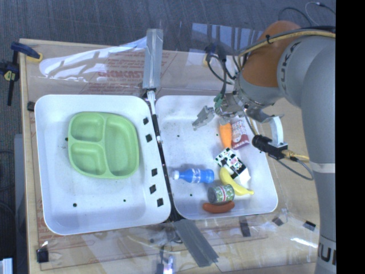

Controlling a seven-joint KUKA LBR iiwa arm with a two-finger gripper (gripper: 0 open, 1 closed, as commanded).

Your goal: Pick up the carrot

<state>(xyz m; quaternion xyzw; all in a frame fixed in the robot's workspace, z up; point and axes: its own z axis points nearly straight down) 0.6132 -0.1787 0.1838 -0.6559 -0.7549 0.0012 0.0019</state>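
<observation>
We saw the arm reach in from the right, bent over the right bin, wrist angled down at the bin's far side. The left bin held a green plate. The carrot was a short orange stub lying in the right bin just under the gripper (whose spread we could not tell). Beside it lay a red packet, its print unreadable, then a cow-patterned toy, a banana, a bottle, a can.
</observation>
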